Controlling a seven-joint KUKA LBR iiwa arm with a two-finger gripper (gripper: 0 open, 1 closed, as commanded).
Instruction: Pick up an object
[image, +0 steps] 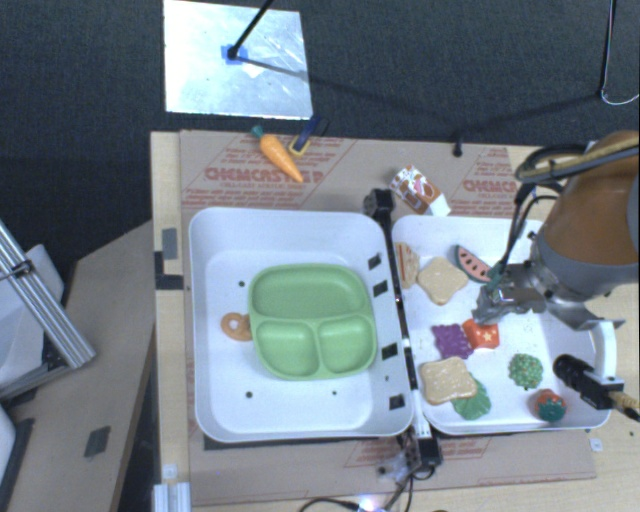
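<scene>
Bench, two white bins | arm (590, 220) enters from 3 o'clock, gripper (492, 308) over right bin (500, 228) | claw state unclear | glossy orange-red toy (482, 335) at 6 o'clock

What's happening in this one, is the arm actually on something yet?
The arm reaches in from the right, with its gripper low over the right bin, just above a small orange-red toy lying next to a purple piece. Nothing is visibly held between its fingers, so no pick is confirmed. Other toy foods, including two bread slices and a watermelon slice, lie around it. The left bin holds a green divided plate and a small pretzel. A toy carrot lies on the bench behind the bins.
</scene>
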